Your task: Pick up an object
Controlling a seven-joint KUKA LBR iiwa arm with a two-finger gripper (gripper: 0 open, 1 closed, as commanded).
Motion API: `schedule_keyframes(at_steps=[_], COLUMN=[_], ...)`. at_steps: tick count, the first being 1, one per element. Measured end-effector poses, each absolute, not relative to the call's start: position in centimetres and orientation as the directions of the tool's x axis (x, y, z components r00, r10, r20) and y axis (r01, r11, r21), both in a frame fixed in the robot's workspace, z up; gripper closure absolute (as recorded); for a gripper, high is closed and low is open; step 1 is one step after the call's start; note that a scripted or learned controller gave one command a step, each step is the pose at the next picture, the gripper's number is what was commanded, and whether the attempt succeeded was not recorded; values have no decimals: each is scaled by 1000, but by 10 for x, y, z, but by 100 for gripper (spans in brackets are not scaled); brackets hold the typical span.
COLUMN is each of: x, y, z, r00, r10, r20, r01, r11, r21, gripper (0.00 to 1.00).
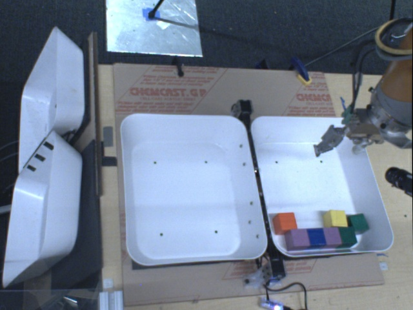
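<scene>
Several small blocks lie along the near edge of the right bin [303,124]: an orange block [284,222], a yellow block [335,218], a green block [358,223], and in front of them a row with a purple block [297,238] and a blue block [316,237]. My gripper [340,146] hangs over the far right part of that bin, well above and behind the blocks. It is open, with nothing between its fingers [324,145].
The left bin [187,120] sits beside the right one, a black divider [257,173] between them. Both rest on a cardboard sheet [174,89]. White housings [45,154] stand at the far left. A metal plate [153,18] lies behind the bench.
</scene>
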State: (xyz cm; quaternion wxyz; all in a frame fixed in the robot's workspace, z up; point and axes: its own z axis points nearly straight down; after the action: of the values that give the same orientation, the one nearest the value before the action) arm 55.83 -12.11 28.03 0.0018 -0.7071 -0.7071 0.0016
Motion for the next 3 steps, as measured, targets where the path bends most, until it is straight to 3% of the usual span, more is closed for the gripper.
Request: schedule_keyframes(at_steps=[1, 3], x=[559, 566], y=[-121, -136], z=[283, 184], r00=[0, 0], r10=[1000, 1000], r20=[0, 0], r01=[1000, 1000], r11=[0, 0], r21=[1, -4], gripper=[0, 0])
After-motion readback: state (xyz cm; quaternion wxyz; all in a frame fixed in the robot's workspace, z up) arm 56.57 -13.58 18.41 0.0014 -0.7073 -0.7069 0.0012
